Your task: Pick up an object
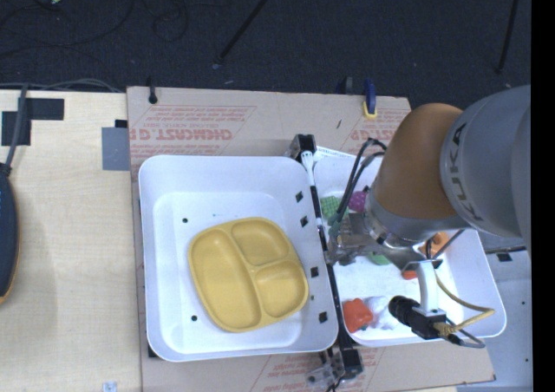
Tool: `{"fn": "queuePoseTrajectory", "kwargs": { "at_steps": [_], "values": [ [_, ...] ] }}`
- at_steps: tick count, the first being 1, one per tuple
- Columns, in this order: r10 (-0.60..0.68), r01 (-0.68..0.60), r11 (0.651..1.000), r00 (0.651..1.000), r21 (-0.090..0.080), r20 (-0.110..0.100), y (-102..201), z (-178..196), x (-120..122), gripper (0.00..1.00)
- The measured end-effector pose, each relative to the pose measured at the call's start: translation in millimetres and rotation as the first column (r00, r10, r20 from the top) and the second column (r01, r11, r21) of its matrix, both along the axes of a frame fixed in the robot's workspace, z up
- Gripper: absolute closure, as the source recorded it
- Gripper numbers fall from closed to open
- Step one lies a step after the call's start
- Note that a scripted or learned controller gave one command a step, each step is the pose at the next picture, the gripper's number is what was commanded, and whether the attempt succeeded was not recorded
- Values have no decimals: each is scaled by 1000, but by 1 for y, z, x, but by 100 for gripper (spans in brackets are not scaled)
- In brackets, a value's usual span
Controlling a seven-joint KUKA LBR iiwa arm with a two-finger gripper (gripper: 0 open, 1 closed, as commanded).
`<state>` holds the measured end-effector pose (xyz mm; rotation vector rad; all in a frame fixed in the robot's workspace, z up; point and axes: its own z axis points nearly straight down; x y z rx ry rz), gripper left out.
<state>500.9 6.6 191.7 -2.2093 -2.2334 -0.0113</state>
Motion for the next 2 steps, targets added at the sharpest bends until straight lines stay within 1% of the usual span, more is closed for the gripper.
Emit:
{"fn": "queuePoseTrajectory", "kwargs": {
  "at_steps": [1, 2],
  "values": [
    [-6, 7, 1000, 1000, -2, 2, 36, 112, -13, 100],
    [-9, 9, 1000, 1000, -4, -3, 56, 171, -24, 100]
  ]
}}
